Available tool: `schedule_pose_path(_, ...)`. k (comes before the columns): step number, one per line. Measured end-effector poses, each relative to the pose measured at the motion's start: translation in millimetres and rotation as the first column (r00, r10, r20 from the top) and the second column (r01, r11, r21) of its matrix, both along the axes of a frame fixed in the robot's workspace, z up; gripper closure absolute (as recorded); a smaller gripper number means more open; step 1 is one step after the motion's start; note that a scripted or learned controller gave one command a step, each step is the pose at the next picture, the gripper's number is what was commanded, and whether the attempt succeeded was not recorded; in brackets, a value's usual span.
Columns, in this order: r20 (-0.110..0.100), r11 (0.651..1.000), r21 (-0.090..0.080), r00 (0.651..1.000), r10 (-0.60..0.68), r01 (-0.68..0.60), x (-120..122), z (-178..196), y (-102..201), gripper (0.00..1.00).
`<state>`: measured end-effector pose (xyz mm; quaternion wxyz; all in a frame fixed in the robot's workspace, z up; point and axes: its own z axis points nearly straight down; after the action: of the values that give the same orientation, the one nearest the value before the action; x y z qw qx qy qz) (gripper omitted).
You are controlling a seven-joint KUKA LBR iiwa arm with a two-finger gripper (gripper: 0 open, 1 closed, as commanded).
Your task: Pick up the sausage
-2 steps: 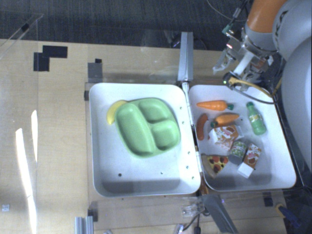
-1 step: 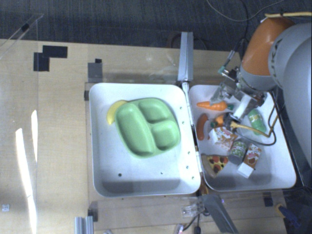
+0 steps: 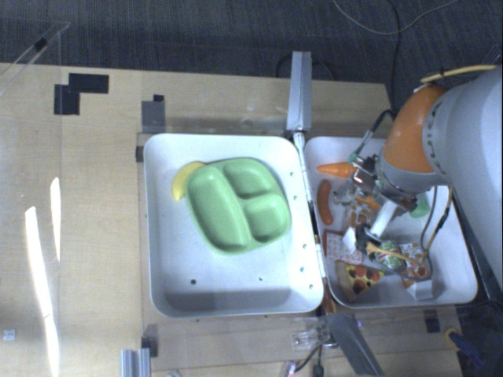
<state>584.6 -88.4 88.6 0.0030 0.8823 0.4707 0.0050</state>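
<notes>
Bench holds two white bins: left bin (image 3: 157,234) has one green divided tray (image 3: 238,203) over one yellow banana (image 3: 184,181). Right bin (image 3: 460,277): one sausage (image 3: 324,202) by its left wall, one carrot (image 3: 338,169), one pizza slice (image 3: 359,278), clutter beside. My gripper (image 3: 363,238) sits right of the sausage; can't tell finger state.

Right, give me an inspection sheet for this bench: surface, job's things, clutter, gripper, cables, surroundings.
Surface: wooden bench bearing a left bin and a right bin, side by side.
Job's things: sausage lies at the right bin's left side, apart from the gripper.
Clutter: green tray over a yellow item in the left bin; carrot, pizza slice and other toy food in the right bin.
Gripper: gripper hangs low over the right bin's clutter; finger state unclear.
Cables: black cable loops on the floor; another runs along the arm.
Surroundings: dark carpet.
</notes>
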Motion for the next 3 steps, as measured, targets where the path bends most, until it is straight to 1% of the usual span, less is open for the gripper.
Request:
schedule_pose_path(1,0.005,1.0,0.001,1.0,0.002,-0.002,2,12,1,1.0)
schedule_pose_path(2,0.005,1.0,0.001,1.0,0.002,-0.002,2,12,1,0.0)
schedule_pose_path(3,-0.032,1.0,0.007,0.999,0.0,0.0,62,-2,-16,0.0)
